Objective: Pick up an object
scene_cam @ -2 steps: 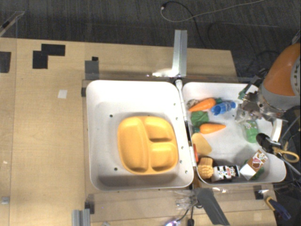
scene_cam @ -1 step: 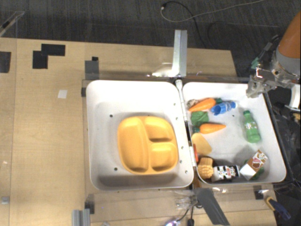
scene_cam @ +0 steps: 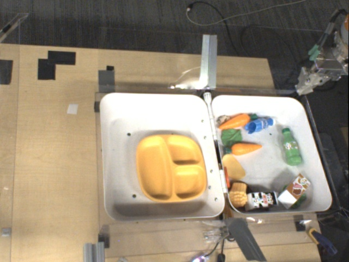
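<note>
While the gripper [scene_cam: 312, 83] hovers off the right bin's [scene_cam: 305, 116] two o'clock corner, I cannot tell its jaw state. Inside lie two carrots [scene_cam: 235, 121], a blue bottle [scene_cam: 257, 125], a green bottle [scene_cam: 291, 146] toward three o'clock, and cartons [scene_cam: 294, 191] along six. Its centre is bare. Left bin [scene_cam: 117, 119] holds a yellow tray [scene_cam: 170, 166].

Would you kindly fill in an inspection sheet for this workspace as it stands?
Surface: tan wooden bench bearing two shallow white bins, left bin and right bin.
Job's things: right bin holds two orange toy carrots, a blue bottle, a green plastic bottle, a yellow wedge and small cartons.
Clutter: yellow three-compartment tray in left bin.
Grippers: gripper outside the right bin's far right corner; finger state unclear.
Cables: black cable on the floor.
Surroundings: dark carpet.
</note>
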